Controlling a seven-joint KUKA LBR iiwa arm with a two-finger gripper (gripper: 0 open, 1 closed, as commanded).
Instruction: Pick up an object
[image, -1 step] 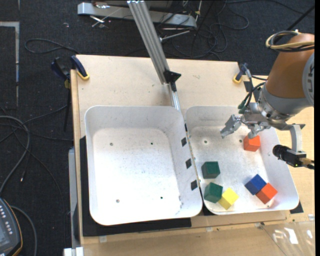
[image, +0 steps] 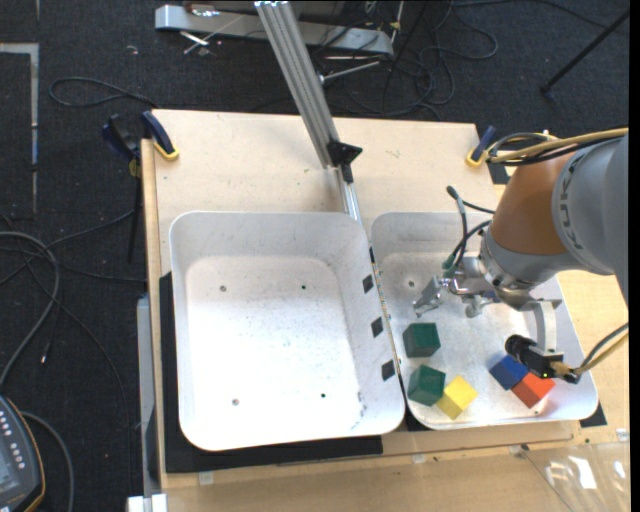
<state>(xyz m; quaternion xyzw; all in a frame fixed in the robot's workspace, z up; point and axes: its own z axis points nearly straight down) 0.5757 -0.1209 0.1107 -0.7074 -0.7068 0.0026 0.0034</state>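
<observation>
Reaching into the right bin (image: 400, 250), I have the arm (image: 560, 215) coming in from the right side, its orange band and grey wrist bent down over the bin's upper half. I judge this as the approach step: nothing is lifted, and every block lies on the bin floor.

The gripper (image: 450, 290) hangs just above and to the right of the upper green block (image: 422, 339), which I use as my landmark. Whether the fingers are apart or together I cannot tell; the metal parts are small and muddled against the white floor. No block sits between them.

Just below the upper green block lies a second green block (image: 426, 384), with a yellow block (image: 458, 396) touching or almost touching its right side. Well to the right of the landmark sit a blue block (image: 507, 372) and a red block (image: 533, 389), close together, beside a black fitting.

My next move, as I judge it, calls for shifting the gripper down and left until it is over the upper green block, then descending squarely. The left bin (image: 200, 240) lies well to the landmark's left
</observation>
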